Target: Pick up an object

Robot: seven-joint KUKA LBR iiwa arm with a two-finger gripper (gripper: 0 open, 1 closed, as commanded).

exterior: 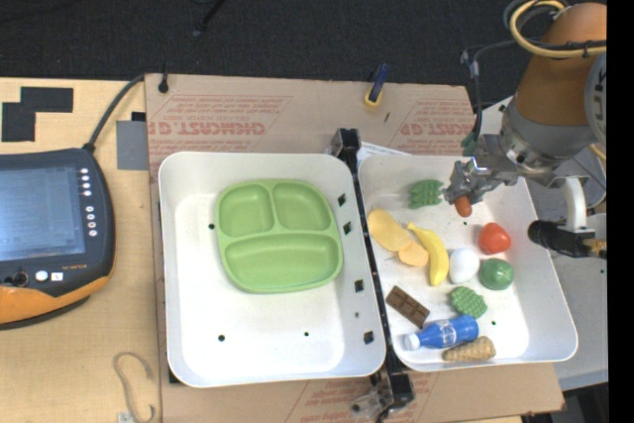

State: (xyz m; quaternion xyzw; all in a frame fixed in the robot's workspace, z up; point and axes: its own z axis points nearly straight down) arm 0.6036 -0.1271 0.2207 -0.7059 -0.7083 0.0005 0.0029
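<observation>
My gripper [464, 195] hangs over the upper middle of the right bin [555, 312], reaching in from the right. Its fingers are closed on a small orange toy piece [463, 206], which sticks out just below the tips. A green leafy toy [426, 193] lies close on the left. A red tomato [494, 238] lies below and to the right. Further down the bin are a banana [432, 254], a yellow piece [388, 230], a white egg [463, 264] and a green pepper [495, 273].
The right bin's near end holds a brown bar [407, 306], a blue bottle [445, 334], a cone [470, 349] and a green knobbly toy [466, 300]. A green divided plate [279, 236] lies in the left bin [198, 332]. A handheld screen [45, 223] rests far left.
</observation>
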